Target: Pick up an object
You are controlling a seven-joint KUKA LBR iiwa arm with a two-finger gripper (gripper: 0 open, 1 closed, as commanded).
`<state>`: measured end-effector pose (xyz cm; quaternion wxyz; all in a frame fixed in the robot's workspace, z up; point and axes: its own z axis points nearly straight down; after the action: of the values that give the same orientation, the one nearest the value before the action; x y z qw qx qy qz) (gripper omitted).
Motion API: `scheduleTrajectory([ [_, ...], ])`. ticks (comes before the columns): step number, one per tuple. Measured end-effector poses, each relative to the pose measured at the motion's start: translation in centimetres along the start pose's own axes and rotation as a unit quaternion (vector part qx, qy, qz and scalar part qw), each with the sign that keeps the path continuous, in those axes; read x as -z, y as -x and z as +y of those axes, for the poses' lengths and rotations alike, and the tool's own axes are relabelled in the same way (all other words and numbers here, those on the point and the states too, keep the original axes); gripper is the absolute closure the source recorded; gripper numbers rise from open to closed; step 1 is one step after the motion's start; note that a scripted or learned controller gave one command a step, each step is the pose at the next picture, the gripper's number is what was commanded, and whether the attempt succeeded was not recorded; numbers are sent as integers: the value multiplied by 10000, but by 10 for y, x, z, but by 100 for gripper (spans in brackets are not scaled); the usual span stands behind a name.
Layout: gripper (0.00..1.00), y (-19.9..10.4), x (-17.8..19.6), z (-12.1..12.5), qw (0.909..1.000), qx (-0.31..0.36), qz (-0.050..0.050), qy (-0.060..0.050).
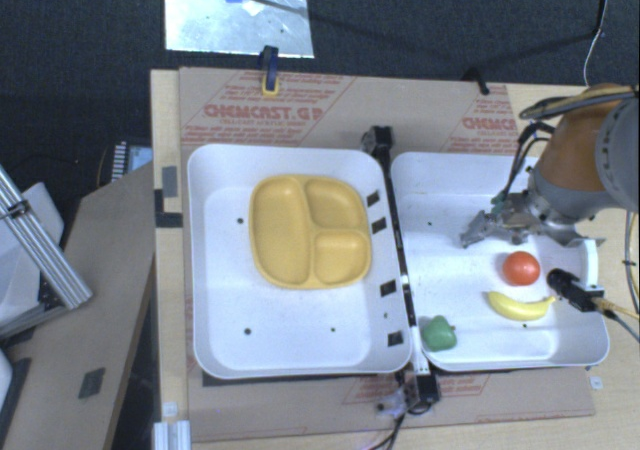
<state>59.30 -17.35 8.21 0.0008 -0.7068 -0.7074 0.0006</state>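
The gripper (pixel 478 232), grip state untellable, hovers at ten o'clock from the tomato (pixel 520 268); it should centre above it before descending.

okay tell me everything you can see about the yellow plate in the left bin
The yellow plate is a rounded-square tray that looks like matte plastic, divided by raised ridges into three compartments: one long section on its left side and two smaller ones on the right. It lies flat, right side up, slightly rotated, near the middle of the left bin. Nothing sits in its compartments, and it touches nothing but the bin floor.
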Motion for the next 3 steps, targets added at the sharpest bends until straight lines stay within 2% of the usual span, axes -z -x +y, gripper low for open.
scheduleTrajectory([
  [1, 100, 1, 14, 2, 10000, 0, -12, 34],
  [3, 100, -5, 114, 3, 10000, 19, -12, 46],
])
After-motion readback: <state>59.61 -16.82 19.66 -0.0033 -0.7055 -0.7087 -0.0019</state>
